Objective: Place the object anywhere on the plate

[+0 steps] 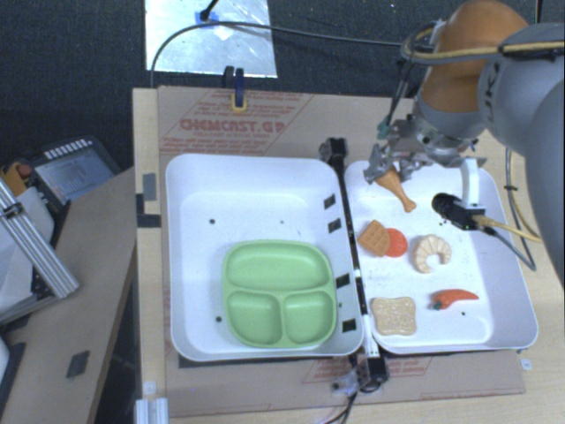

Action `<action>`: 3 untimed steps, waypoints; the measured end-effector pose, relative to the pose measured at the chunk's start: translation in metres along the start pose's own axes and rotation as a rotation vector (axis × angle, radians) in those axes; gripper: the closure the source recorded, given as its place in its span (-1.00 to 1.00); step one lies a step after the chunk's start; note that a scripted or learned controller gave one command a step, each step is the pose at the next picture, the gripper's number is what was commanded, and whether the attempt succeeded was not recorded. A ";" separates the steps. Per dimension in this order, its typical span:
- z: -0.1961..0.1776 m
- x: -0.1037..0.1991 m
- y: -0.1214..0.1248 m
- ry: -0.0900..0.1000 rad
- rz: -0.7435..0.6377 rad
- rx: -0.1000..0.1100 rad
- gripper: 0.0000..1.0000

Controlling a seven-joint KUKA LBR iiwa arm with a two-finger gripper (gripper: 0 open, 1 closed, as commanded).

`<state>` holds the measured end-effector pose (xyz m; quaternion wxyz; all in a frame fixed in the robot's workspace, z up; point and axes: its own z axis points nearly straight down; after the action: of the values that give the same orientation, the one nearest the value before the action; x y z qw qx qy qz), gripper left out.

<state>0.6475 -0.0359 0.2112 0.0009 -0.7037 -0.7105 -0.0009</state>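
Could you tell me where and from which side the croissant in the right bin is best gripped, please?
Probably across the thick middle of the croissant, coming straight down from above. It lies flat as a curved crescent with tapering tips, and the waffle and tomato slice crowd its left, so jaws fit better front-to-back.

Two bins sit side by side on the bench, touching along their inner rims. The left bin [190, 193] holds a divided plate [279, 292], set toward its near right corner. In the right bin [508, 325], a drumstick [395, 188] lies at the far left, right under the gripper [390, 162], which hangs over that corner. Nearer, a waffle piece [374, 237] touches a tomato slice [396, 243] on its right, and a croissant [433, 252] lies just beside those, further right. At the near side, a toast slice [394, 315] sits left and a chili pepper [454, 298] right, well apart
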 end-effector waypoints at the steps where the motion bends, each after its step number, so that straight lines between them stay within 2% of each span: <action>1: -0.014 0.050 -0.014 0.000 0.000 -0.001 1.00; 3: -0.010 0.172 -0.048 0.000 -0.001 0.002 1.00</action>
<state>0.5982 0.1361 0.2211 0.0015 -0.7034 -0.7108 -0.0004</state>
